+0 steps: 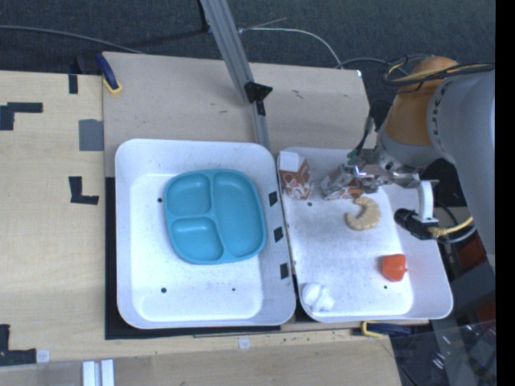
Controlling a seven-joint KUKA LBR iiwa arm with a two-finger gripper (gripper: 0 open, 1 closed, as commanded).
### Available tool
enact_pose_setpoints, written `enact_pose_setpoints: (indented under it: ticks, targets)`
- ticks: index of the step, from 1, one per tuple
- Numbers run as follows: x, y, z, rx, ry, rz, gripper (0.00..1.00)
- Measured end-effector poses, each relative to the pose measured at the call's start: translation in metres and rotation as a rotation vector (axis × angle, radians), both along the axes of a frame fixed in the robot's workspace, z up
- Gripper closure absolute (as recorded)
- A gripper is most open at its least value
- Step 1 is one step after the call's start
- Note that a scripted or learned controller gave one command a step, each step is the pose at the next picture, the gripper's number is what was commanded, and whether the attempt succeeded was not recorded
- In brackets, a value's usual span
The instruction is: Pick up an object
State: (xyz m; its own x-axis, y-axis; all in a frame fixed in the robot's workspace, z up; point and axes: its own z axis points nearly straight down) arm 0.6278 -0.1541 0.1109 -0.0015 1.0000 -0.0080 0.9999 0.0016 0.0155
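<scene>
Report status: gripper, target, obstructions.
Gripper low in right bin, far edge. Fingers not readable. Croissant just beside it, not held. Patterned carton and orange piece lie apart.

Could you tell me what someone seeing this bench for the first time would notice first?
Probably the blue divided plate, bright against the left white bin. Next, the grey arm with its orange band reaching in from the right, its tool low over the right bin near a tan croissant-shaped piece and a small red object.

Robot lab: taped bench (48, 215), white bins (129, 240).
</scene>
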Motion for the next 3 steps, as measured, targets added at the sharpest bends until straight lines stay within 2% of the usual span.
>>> enact_pose_setpoints:
  ticks: [1,2,3]
  targets:
    - [0.002,0.0,0.011,-0.002,-0.005,0.001,1.0]
    - [0.009,0.006,0.058,0.008,0.013,0.0,1.0]
    - [0.0,0.003,0.11,0.007,0.011,-0.001,1.0]
